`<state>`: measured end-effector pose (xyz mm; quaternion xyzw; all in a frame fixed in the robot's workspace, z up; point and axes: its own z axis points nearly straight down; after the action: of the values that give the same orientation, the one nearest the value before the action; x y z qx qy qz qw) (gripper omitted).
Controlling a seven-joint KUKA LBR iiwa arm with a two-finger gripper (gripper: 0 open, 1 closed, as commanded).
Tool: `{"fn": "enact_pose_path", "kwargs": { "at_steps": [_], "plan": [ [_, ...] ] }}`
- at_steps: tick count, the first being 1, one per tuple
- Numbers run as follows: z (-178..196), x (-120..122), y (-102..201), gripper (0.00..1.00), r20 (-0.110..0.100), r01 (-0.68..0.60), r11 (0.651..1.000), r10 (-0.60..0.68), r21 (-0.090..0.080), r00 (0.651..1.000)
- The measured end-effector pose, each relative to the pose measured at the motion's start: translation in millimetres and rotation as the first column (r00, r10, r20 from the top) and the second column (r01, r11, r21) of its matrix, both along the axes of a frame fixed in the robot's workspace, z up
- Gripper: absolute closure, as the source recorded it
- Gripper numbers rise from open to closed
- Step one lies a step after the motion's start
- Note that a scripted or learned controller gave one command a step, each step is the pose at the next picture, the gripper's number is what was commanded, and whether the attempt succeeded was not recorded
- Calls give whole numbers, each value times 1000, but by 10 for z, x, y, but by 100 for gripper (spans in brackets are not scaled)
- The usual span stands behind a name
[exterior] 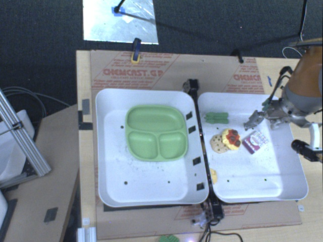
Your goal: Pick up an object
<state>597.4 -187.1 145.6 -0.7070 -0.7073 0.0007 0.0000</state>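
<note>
A: Gripper first. You can see it hanging over the right-hand shallow white plastic bin, up near the bin's far right part, on the end of the grey arm with the orange band. Its fingers look parted, and nothing sits between them.

B: So you are holding nothing yet. What is there for you to take?

A: Four things in that bin. A flat green pod-shaped toy lies near the far left corner. A round speckled cookie touches a red and yellow toy food piece beside it. A small purple and white packet lies just below the fingertips, apart from the cookie pair. A small yellow scrap sits against the bin's left wall.

B: And the other bin?

A: You have a pale green three-compartment plastic tray in the left-hand white bin, with nothing in its sections.

B: Which step would you call this?

A: Approach, I'd judge; the pick is not yet made. The packet is nearest, so your next move likely calls for shifting slightly toward it, descending with the fingers straddling it, then closing. It lies flat, so you may slip off.
</note>
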Motion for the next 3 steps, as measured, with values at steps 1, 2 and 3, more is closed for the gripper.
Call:
{"fn": "enact_pose_path", "kwargs": {
  "at_steps": [1,2,3],
  "plan": [
    [-573,-146,40,0,16,-1,1000,2,-8,1000],
    [-406,-114,13,100,24,0,1000,1,-12,1000],
    [-419,-120,17,0,21,0,1000,1,-11,1000]
  ]
}}
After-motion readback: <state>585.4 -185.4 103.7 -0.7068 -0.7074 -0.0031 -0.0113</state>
